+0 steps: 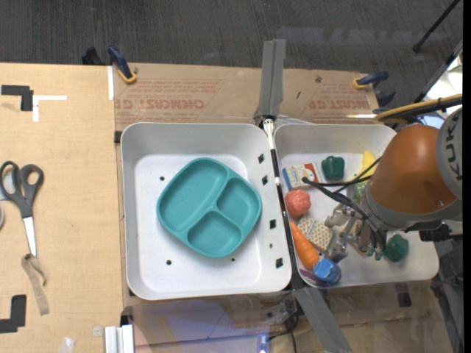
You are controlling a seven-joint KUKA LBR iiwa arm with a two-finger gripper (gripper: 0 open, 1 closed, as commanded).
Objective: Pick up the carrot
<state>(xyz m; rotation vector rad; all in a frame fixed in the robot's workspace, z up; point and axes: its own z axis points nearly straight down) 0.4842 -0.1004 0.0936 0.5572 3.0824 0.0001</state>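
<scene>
Hovering gripper [340,250] in right bin [412,271], beside carrot [305,247]; finger state unclear.

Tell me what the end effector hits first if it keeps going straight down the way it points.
Probably the blue object at the right bin's near edge, just below the end effector. The carrot lies slightly to its left. Depth is hard to judge from this slanted view.

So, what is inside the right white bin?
In the right white bin lie an orange carrot, a pink ball, a green pepper-like toy, a blue toy, a dark green piece and a yellow item. The grey arm covers the rest.
</scene>
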